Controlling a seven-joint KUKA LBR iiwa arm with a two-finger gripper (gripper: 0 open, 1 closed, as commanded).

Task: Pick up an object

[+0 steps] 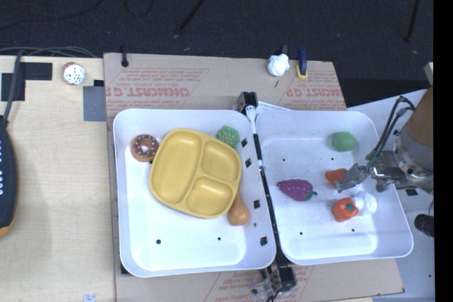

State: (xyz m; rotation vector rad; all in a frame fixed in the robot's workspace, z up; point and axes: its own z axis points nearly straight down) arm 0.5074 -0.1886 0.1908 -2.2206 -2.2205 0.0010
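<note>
In the right bin (318, 251) lie a green lump (344, 141), a purple grape bunch (296, 189), a small red-orange piece (334, 175), an orange-red fruit with a green top (345, 208) and a small white thing (368, 205). My gripper (356, 177) reaches in from the right, low over the bin's right half. Its tip is right beside the red-orange piece and just above the orange-red fruit. Whether it touches either of them is unclear.
The left bin (184, 251) holds a yellow divided plate (196, 172), a donut (144, 148), a green bumpy item (228, 136) and a tan fruit (238, 213). A black divider (259, 173) separates the bins. Cardboard (177, 85) lies under them.
</note>
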